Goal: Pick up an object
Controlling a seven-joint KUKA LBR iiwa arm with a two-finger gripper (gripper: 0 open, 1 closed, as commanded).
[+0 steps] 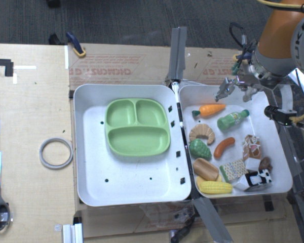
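Note:
My gripper (236,92) hangs over the back edge of the right bin (278,135), its two fingers (225,91) spread open with nothing between them. Just in front of it lie an orange carrot (211,110) and a green bottle (232,119). Further forward in the same bin are a croissant (201,132), a red sausage (224,147), a green leafy piece (199,149), a bread roll (206,169), a yellow corn cob (215,187), a patterned carton (252,147) and a black-and-white toy (258,178).
The left bin (91,176) holds a green divided plate (138,125). On the bench to the left lie a tape ring (56,152), scissors (0,206) and a blue clamp (76,43). A grey post (177,52) stands behind the divider between the bins.

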